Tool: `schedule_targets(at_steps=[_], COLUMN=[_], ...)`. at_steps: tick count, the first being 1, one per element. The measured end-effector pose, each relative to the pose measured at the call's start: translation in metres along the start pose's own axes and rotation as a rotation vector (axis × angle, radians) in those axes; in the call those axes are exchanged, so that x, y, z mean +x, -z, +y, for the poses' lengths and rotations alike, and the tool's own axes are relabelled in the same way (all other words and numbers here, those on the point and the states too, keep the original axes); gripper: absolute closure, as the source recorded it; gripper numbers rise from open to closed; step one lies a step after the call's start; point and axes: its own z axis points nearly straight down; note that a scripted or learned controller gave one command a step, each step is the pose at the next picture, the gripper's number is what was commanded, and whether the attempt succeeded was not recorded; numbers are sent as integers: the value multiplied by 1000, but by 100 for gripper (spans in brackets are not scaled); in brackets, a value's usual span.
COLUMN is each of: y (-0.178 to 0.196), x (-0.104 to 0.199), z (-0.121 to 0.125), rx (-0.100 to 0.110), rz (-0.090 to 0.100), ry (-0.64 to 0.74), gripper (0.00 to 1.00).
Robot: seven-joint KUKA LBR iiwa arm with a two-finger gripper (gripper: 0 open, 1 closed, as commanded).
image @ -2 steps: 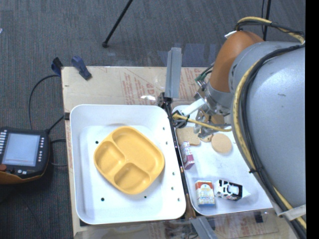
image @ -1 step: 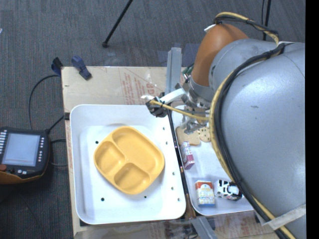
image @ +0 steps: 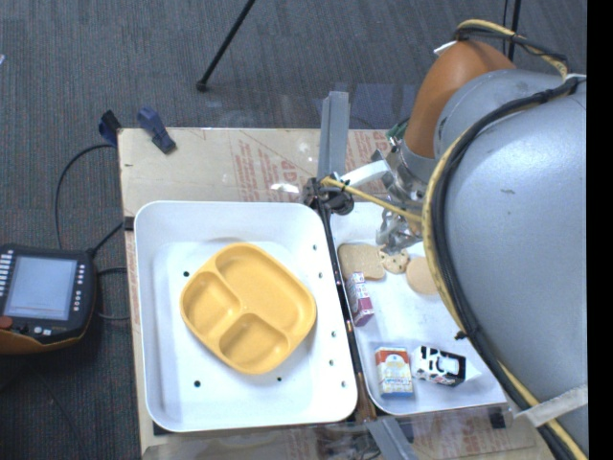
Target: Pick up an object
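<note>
A: Camera view, nearest edge first: what lies there?

B: In my right-hand white bin [image: 484, 391], a small orange-and-white carton [image: 394, 371] lies beside a black-and-white packet [image: 442, 364]. Farther up, a slim purple-and-white box [image: 361, 298] sits by the dividing wall. Beyond it lie a tan biscuit-shaped piece [image: 361, 260] and a pale round disc [image: 421, 277], partly hidden under my arm. The left white bin [image: 153, 257] holds a yellow plastic divided tray [image: 248, 307].

A: And your claw?

B: My gripper [image: 394, 247] hangs just over the tan piece and the disc. I cannot tell whether it is released or clenched; nothing visibly sits in it.

A: What could go wrong?

B: I judge those two pieces flat and close together. I may land between them, nudge one aside, or close on nothing.
</note>
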Motion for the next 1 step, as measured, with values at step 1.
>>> schedule_targets(at_steps=[1], y=[32], x=[11], z=[-51], rx=[1], rz=[4], ry=[17], gripper=[100])
